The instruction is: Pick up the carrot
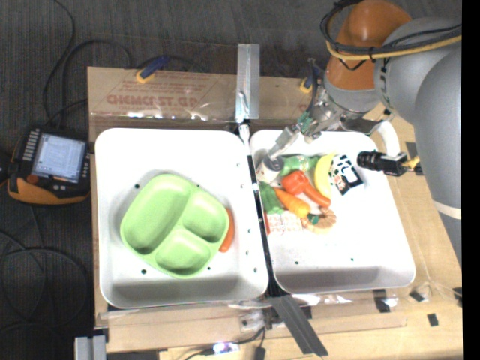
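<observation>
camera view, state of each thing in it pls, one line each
green plate: upright in the left bin, tilted a bit
left bin: holds the green plate
carrot: lying in the pile in the right bin, not lifted
banana: lying in the pile beside the carrot
right bin: holds the toy food pile
end effector: low at the pile's upper left edge

Lime-green divided plate (174,222) in white bin (112,276); orange carrot (226,233); yellow banana (322,172).
</observation>
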